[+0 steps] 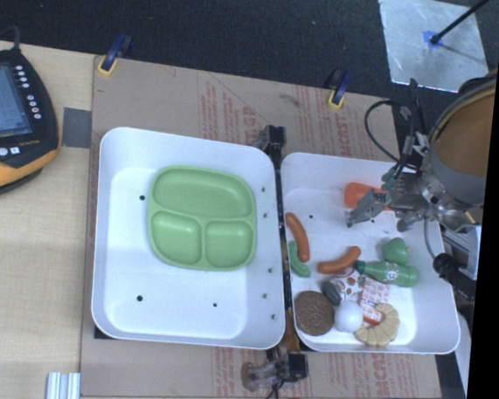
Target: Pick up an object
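While the left bin [115, 225] carries just a green divided plate [203, 216], which lies flat and offers little to pinch, the pickable things all sit in the right bin [434, 330], so that is where the step in hand has to be done well. Going across it from the left: a brown sausage [297, 235] lies close to the dividing wall with a small green piece [299, 262] just beside it, a second sausage [339, 261] lies nearer the middle, and a dark round cookie [314, 313] sits at the near edge, touching a crowded cluster of a white egg [349, 319], a red-and-white packet [369, 293] and a tan biscuit [380, 325]. A green bottle [389, 273] lies on its side above that cluster. Farther back, an orange object [358, 194] lies just beside the gripper [378, 210], whose fingers look spread apart with nothing between them (the view is dark there, so this is a judgement).

The orange object seems the likeliest target, being nearest and standing apart from its neighbours. A good grasp would centre the fingers over it, straddle its narrow side and descend fully before closing; the crowded cluster looks riskier, since the fingers could catch two things at once.
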`<state>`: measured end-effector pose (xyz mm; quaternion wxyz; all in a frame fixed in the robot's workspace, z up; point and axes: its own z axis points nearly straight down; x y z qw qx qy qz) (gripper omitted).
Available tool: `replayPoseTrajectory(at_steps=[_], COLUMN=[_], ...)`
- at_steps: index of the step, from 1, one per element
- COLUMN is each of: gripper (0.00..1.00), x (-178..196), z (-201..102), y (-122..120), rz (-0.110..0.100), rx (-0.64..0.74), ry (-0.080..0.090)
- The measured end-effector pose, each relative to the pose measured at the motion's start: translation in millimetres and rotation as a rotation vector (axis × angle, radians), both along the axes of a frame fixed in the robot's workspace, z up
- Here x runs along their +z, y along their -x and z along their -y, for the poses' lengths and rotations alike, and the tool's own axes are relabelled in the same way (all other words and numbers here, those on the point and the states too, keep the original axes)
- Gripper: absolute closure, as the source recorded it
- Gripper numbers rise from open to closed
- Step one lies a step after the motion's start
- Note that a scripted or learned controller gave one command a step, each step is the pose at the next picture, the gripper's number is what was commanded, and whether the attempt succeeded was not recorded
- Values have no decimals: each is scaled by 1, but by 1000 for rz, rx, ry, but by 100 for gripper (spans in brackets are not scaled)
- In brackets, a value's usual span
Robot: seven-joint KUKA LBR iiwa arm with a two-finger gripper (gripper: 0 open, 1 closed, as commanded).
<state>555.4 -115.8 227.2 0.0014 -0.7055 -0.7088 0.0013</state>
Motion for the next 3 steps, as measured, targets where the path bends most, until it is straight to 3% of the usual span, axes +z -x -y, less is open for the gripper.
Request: replayPoseTrajectory(at_steps=[1, 2, 3], gripper=[0, 0, 100], x=[-136, -136, -125], z=[41, 27, 28], y=[-11, 66, 64], rz=[-2, 0, 2], rx=[1, 2, 7], ry=[1, 1, 3])
